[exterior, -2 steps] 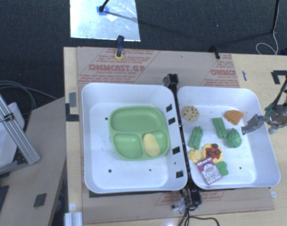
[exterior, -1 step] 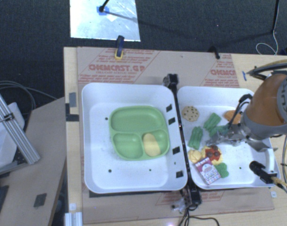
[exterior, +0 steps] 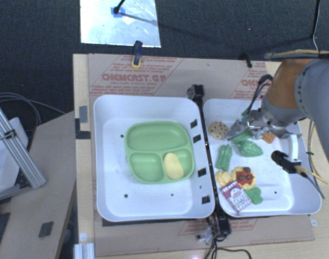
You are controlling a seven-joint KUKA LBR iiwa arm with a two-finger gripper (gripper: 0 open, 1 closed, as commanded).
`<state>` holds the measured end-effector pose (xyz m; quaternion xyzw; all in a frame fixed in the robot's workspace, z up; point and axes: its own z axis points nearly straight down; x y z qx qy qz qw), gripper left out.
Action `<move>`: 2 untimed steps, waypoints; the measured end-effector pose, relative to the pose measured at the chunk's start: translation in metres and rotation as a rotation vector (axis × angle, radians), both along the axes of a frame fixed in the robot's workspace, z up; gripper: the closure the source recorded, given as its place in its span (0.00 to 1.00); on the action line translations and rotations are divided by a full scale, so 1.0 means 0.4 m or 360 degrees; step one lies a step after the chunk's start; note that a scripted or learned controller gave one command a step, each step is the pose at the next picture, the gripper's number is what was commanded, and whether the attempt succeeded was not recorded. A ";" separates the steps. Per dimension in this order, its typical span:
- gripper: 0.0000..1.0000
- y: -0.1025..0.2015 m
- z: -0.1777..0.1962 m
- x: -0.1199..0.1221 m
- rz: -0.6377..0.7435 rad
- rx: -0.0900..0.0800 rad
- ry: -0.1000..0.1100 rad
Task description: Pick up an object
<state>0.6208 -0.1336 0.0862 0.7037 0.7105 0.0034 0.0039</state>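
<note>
1. The gripper is low in the right bin; can't tell if it's open or gripping anything.
2. The leafy green toy sits right under it, just toward the near side.

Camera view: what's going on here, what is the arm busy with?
The grey arm's two-finger gripper is low in the right white bin, just above a leafy green toy vegetable, among other toy foods. No object is visibly between its fingers. In the left white bin, a green divided tray holds a yellow oval piece.
</note>
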 end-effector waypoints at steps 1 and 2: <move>0.00 0.093 -0.006 -0.183 -0.0012 0.0005 0.0024; 0.00 0.172 0.524 -0.243 -0.0002 0.0001 -0.0015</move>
